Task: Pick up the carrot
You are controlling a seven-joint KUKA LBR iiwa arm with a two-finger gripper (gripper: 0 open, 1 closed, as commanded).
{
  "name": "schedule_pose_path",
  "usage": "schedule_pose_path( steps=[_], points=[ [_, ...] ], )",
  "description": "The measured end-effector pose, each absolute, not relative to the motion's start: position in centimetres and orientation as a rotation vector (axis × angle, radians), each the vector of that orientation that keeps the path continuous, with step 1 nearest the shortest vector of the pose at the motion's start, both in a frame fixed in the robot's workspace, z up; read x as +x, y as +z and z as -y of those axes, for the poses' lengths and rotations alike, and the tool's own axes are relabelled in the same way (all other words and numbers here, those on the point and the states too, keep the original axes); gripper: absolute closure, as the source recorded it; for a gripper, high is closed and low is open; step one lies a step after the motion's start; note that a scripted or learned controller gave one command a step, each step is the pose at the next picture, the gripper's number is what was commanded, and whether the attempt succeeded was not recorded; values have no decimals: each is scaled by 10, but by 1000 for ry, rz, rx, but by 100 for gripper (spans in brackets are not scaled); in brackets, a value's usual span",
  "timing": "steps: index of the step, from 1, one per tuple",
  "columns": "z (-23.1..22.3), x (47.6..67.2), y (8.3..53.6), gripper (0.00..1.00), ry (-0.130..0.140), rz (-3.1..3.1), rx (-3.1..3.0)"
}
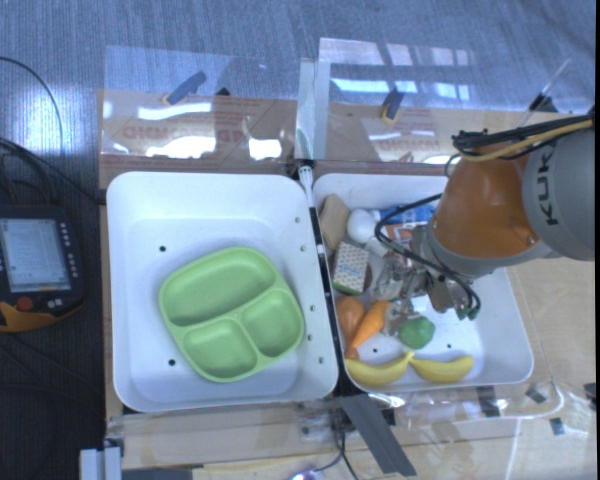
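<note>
Just left of end effector (412,293): carrot (368,326).

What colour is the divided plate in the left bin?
Light green. The divided plate shows plainly in the camera view, lying in the left bin.

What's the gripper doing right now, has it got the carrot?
Gripper: low in the right bin, just beside the carrot; no grasp visible, cannot be told.
</note>
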State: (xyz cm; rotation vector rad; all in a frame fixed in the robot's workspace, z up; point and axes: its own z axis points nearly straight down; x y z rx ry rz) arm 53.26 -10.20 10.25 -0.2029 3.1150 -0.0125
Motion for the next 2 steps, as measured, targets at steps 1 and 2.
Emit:
schedule_pose_path(
  steps=[1, 2],
  points=[
    [65, 525, 186, 100, 0, -3134, 108],
    [66, 524, 184, 0, -1, -3138, 111]
  ],
)
